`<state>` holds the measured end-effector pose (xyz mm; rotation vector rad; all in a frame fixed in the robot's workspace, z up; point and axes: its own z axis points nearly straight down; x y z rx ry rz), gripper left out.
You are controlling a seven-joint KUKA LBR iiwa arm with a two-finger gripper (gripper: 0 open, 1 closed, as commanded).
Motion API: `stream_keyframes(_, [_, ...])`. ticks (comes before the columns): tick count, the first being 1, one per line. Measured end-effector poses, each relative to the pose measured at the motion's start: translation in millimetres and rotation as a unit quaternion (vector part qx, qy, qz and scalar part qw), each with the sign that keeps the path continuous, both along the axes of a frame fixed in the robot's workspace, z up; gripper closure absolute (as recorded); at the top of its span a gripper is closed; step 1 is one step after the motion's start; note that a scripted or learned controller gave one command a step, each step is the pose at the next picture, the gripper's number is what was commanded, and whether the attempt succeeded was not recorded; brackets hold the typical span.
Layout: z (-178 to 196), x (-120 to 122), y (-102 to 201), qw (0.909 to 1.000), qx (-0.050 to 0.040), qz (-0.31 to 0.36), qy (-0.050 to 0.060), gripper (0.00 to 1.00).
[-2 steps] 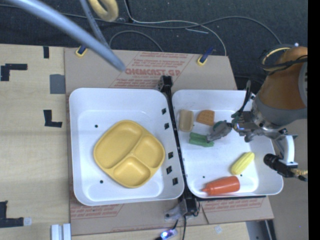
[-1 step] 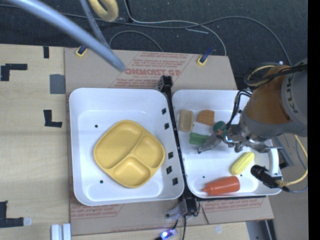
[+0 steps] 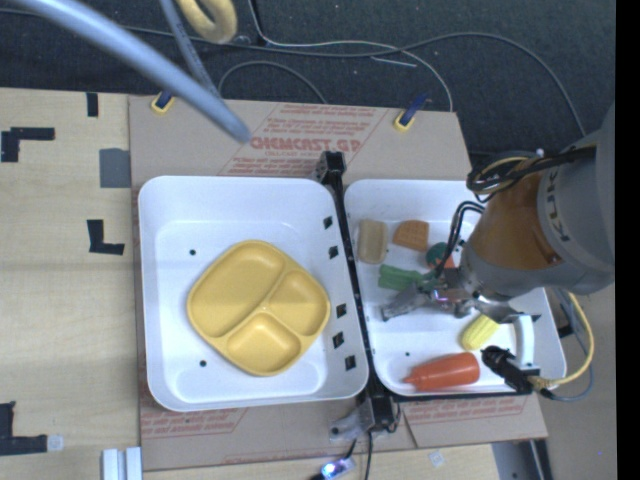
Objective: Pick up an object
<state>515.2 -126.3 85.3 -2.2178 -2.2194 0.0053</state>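
The arm [image 3: 545, 233] reached in from the right and hung low over the right bin [image 3: 400, 190], its gripper [image 3: 418, 296] down among the small things near the bin's middle. The 2 thin metal fingers [image 3: 398, 306] looked spread a little, with nothing visibly caught between them, though the view there was cluttered, so I would only say the gripper seemed open and empty.

Around it lay the candidates: a green piece [image 3: 398, 277] just beside the gripper, a beige block [image 3: 372, 240] and an orange block [image 3: 411, 234] near the bin's far wall, a teal bit [image 3: 438, 253] partly hidden by the arm, a yellow piece [image 3: 478, 331] under the wrist, and a red-orange carrot-shaped toy [image 3: 442, 371] along the near wall. The left bin [image 3: 160, 268] held a yellow divided plate [image 3: 259, 307].

The green piece was nearest and looked the likely target. It appeared small, light and rigid, probably smooth plastic, so it could skid or pop out of a pinch. A hold across its narrow width, near its middle, would likely suit best. The carrot toy's rounded, tapering body would probably roll, so it would want gripping across its thick end.
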Motion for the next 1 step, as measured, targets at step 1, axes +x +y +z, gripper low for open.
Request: stream_keyframes(1, [13.2, 1.2, -0.1, 1.0, -0.0005, 0.0, -0.002, 1.0])
